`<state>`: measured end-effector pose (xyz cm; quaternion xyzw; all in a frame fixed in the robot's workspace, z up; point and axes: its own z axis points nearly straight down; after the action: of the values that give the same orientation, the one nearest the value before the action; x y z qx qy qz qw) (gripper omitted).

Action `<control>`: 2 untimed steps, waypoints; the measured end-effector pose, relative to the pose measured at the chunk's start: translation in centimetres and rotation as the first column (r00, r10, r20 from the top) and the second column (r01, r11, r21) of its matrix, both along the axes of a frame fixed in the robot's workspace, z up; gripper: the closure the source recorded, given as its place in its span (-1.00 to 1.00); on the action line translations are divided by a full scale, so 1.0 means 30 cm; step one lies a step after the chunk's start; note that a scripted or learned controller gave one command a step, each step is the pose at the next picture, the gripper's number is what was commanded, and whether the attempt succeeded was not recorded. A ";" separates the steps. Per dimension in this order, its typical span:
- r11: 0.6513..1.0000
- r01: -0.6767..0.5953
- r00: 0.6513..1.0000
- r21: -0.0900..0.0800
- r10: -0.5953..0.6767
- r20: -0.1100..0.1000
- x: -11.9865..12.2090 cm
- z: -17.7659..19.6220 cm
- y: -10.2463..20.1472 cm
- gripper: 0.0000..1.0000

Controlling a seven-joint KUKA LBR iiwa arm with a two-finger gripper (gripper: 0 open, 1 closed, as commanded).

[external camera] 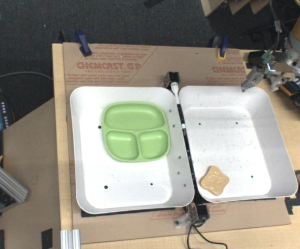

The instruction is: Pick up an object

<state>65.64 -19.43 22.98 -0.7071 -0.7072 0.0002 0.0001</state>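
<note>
A tan, flat, cookie-like object lies in the right bin, near its front left corner. A green divided plate sits in the left bin, towards the back. My gripper hangs over the back right corner of the right bin, far from the tan object and above the rim. Nothing is visibly held in it.
The two white bins touch along a black centre seam. They rest on a cardboard sheet clamped at the back by blue clips. Cables and a connector lie at the front edge.
</note>
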 end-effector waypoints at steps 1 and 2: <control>1.000 0.003 1.000 0.005 -0.003 -0.015 -0.307 -0.278 0.054 -1.00; 1.000 0.001 1.000 -0.001 -0.001 0.004 -0.286 -0.223 0.049 1.00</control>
<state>57.07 -17.96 16.28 -0.7074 -0.7068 -0.0007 -0.0017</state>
